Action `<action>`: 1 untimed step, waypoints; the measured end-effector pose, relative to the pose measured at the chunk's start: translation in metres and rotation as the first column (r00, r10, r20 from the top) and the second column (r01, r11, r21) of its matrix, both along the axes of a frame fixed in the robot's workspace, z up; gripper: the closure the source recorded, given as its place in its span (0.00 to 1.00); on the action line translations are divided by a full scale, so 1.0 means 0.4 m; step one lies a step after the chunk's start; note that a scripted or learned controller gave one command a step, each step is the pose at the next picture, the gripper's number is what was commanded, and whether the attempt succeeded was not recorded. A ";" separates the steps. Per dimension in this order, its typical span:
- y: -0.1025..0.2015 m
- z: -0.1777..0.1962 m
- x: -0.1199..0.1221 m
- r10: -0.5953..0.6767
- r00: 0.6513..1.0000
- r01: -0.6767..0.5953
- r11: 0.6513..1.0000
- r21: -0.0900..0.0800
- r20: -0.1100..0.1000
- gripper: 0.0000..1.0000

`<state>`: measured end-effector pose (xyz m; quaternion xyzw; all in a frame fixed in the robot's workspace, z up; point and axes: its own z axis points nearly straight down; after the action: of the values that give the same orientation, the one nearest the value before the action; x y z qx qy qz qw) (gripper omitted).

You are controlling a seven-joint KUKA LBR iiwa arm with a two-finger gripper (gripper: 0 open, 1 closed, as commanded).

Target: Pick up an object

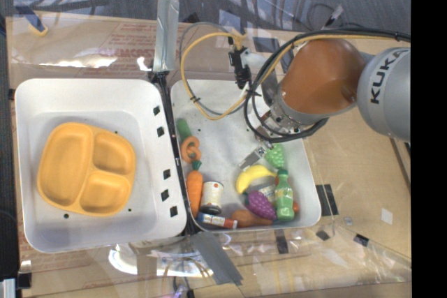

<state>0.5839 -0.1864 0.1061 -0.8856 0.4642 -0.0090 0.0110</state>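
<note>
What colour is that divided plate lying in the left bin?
Yellow-orange; the compartment plate shows best in the overhead camera view.

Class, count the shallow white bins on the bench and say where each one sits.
2. The left bin holds a yellow divided plate. The right bin sits beside it, holding toy food, under the arm. The view gives no sign of another.

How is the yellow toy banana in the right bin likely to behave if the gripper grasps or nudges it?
The banana looks like smooth moulded plastic, so probably stiff, light and slippery. Its curve may make it rock or pivot. Wedged against the purple grapes, it would likely jostle them.
</note>
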 end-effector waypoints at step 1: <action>0.000 0.022 0.000 0.004 1.000 -0.004 1.000 -0.004 -0.003 1.00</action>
<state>0.5839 -0.1862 0.1148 -0.8867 0.4623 -0.0086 0.0087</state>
